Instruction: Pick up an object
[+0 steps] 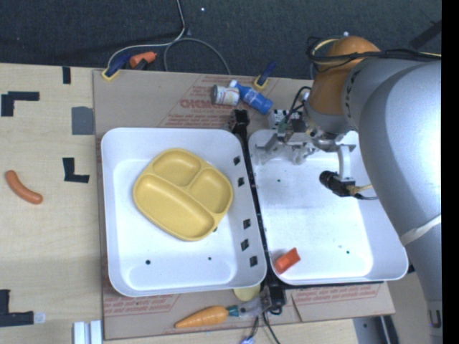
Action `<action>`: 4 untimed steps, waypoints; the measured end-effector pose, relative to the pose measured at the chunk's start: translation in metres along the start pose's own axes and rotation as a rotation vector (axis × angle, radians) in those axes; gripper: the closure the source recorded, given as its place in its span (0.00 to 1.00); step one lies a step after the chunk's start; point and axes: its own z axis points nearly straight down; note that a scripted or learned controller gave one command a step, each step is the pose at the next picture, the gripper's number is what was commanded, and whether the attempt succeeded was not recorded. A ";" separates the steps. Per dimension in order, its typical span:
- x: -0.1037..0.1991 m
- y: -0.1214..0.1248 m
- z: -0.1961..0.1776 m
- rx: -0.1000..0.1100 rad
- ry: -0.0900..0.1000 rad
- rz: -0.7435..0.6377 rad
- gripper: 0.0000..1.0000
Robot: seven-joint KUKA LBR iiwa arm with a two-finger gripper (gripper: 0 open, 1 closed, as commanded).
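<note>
Reaching in from the right, the grey arm's jaws [287, 143] are seen low over the far left corner of the right white bin [323, 213], but whether they are open or shut cannot be told. A small orange wedge-shaped object [287, 260] lies near that bin's front left corner, well apart from them. A yellow three-compartment plastic plate [183, 193] is seen in the left white bin [125, 264].

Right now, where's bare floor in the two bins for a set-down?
Left bin: a strip along the near wall, below the yellow divided plate that fills its middle. Right bin: the middle floor, between the orange piece at the near-left corner and the gripper at the far wall. Crowded under the arm.
</note>
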 end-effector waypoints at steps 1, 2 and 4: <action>-0.052 -0.002 0.005 0.001 -0.001 0.005 0.00; 0.003 -0.002 0.006 0.002 -0.001 -0.001 0.00; 0.000 -0.002 -0.004 0.003 -0.003 0.001 0.00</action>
